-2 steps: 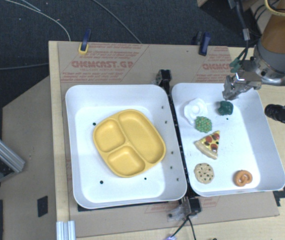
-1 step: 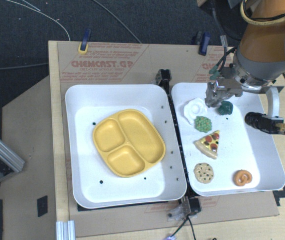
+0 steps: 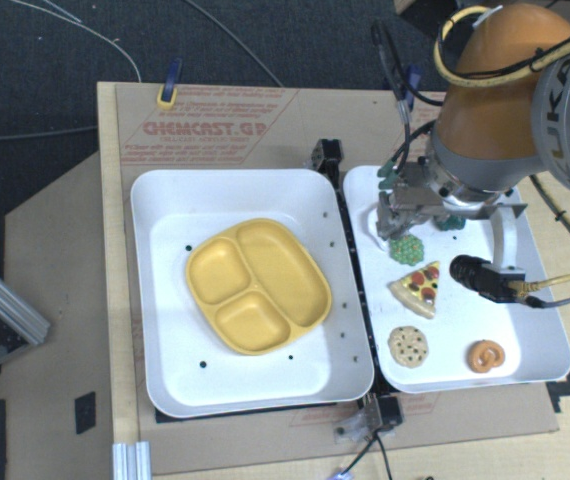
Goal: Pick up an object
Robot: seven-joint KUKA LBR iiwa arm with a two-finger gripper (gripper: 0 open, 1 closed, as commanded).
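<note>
Broccoli (image 3: 407, 249), a green toy piece, lies toward the far left of the right bin (image 3: 555, 353). Nearer, a cookie (image 3: 407, 346) and doughnut (image 3: 485, 355) sit along that bin's near edge, a pizza slice (image 3: 417, 289) between cookie and broccoli. The left bin (image 3: 155, 268) carries a yellow divided plate (image 3: 257, 285). The gripper (image 3: 397, 226) hangs just above the broccoli; its grip state cannot be told.

tool (image 3: 399, 230) over broccoli (image 3: 407, 249), yellow tray (image 3: 257, 285)
</note>
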